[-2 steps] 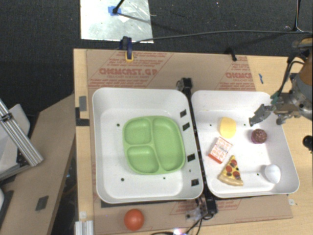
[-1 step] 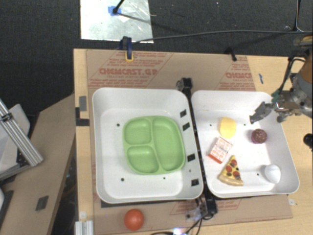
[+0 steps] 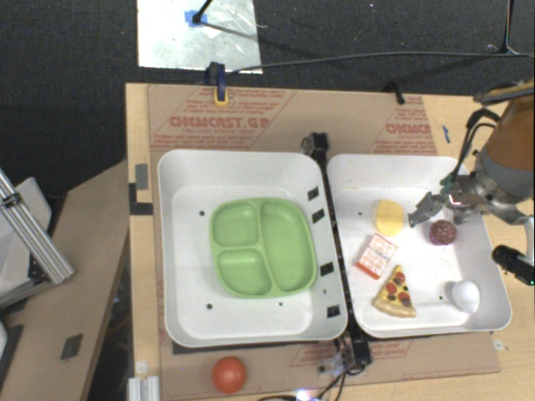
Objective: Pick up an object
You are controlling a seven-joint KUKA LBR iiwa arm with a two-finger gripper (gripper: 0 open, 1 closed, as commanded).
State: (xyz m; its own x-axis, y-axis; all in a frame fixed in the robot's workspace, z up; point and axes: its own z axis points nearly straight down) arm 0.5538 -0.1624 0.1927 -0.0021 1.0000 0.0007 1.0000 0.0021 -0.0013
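In the right bin (image 3: 501,312) lie a round yellow piece (image 3: 389,217), a dark red ball (image 3: 443,232), a small red-and-white carton (image 3: 378,256), a pizza slice (image 3: 395,292) and a white egg (image 3: 462,294). All rest apart on the floor.

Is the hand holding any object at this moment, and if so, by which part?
Nothing is held. The hand hangs in the right bin between the yellow piece and the dark red ball, gripping neither.

We see 2 smooth white plastic bins (image 3: 251,170), faintly glossy, on a matt brown cardboard sheet (image 3: 284,111) with printed lettering. The green divided tray (image 3: 263,247) looks like satin plastic. At 12 o'clock lies a shiny crinkled foil sheet (image 3: 199,23).
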